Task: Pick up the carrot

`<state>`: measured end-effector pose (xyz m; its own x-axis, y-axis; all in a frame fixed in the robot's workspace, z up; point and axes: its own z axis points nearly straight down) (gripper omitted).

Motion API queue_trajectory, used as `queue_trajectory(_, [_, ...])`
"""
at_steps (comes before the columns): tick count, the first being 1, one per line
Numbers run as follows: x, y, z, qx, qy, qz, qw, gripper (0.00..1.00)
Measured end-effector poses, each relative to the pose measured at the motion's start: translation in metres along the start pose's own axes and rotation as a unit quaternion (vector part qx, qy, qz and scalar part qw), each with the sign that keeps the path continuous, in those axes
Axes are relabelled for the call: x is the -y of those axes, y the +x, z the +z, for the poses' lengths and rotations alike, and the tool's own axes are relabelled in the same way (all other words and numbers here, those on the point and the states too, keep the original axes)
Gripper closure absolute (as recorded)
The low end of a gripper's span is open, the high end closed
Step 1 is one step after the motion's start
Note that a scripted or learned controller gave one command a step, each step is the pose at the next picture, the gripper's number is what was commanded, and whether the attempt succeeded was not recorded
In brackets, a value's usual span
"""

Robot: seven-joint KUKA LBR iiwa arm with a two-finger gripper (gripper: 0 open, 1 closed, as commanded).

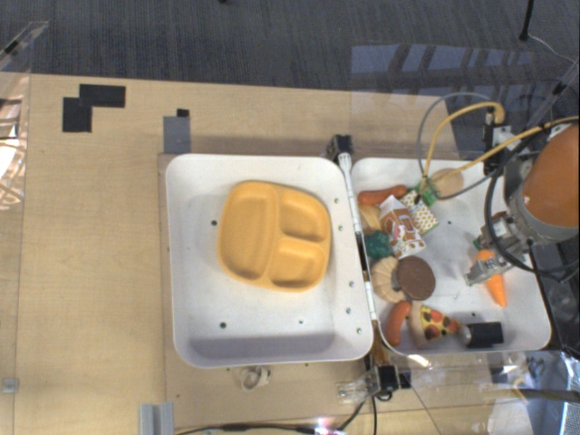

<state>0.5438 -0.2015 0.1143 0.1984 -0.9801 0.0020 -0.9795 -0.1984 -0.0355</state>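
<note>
the left white bin [195,270] holds a yellow divided plastic tray [275,234]. the right white bin [535,311] holds toy foods and the small orange carrot [495,287]. the end effector [483,265] grips that carrot's top.

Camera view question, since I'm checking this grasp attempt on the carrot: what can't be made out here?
- Gripper: the wrist hangs over it in the camera view, so its finger state cannot be read.
- Carrot: the orange tip shows; its upper end is covered by the gripper, so contact is unclear.
- Arm: cut off by the right edge.
- Toy food pile in the right bin: too small and overlapped to name each piece.
</note>
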Motion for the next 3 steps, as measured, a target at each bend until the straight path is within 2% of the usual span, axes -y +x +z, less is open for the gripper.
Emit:
queue_trajectory(1, [0.017,-0.081,-0.04,0.002,-0.012,0.052,0.9986,1.0])
queue_trajectory(2, [0.024,-0.033,-0.154,0.002,-0.009,-0.209,0.9778,1.0])
queue_trajectory(3, [0.024,-0.035,-0.152,0.004,-0.011,-0.21,0.9776,0.0])
